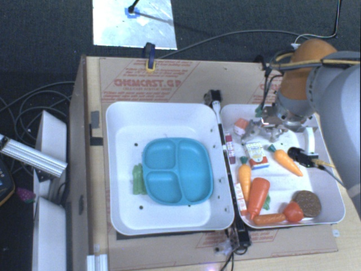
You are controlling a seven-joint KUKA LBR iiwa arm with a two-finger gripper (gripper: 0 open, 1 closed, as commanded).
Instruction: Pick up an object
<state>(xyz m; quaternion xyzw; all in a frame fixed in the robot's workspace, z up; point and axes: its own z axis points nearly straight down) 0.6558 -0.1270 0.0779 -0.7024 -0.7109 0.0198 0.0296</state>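
Small white carton [255,149], printed green and orange, lies in the far half of the white bin [333,199] that sits by the right edge of the desk [146,83]. It is just on the near side of the gripper [264,127]. The gripper hangs low over that bin's far-left part, and from this slant I cannot tell whether it is wide or narrow.

Just beside the gripper, toward the bin's far-left corner, sits a small pink and white piece [241,125]. An orange carrot [289,162] lies slanted on the carton's right-edge side, with its green end pointing toward the gripper.

Closer to the desk's near edge, a yellow-orange carrot [244,176] lies against a larger red-orange carrot [258,195]. Along the bin's near wall lie a thin orange stick [269,219] and a red piece [293,212], and a brown round disc [306,203] touches the red piece. A red and white strip packet [229,144] lies along the wall nearest the other bin.

That second white bin [121,151], toward the desk's left edge, holds a blue divided plate [176,171] at its middle. A green piece [137,179] rests against the plate's rim on the left-edge side.
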